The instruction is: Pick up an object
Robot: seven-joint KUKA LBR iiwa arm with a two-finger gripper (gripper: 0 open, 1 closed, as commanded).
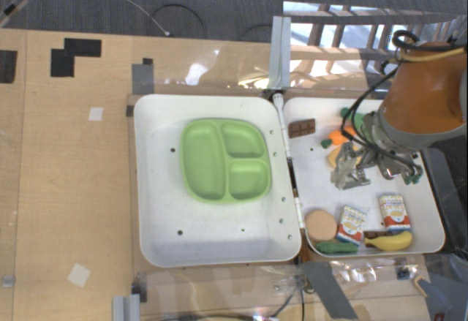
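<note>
Roughly by size, from where I stand:

Tabletop: pale wooden tabletop with black square marks at its far left, carrying two shallow white bins side by side.
Left bin: wide white plastic bin holding a light green three-compartment plate near its middle.
Right bin: smaller white plastic bin, touching the left bin along a shared edge, with the small things scattered in it.
Arm: grey arm with an orange band reaching in from the right over the right bin.
Gripper: metal gripper low over the middle of the right bin; whether the jaws are apart or together, I cannot tell.
Banana: yellow banana at the near edge of the right bin.
Cartons: two small white printed cartons, one just above the banana, the other to its left.
Round piece: tan round bun-like disc at the near left corner, a green item just below it.
Bar: brown chocolate-like bar at the far left of the right bin.
Orange piece: small orange item beside the gripper, partly hidden.
</note>
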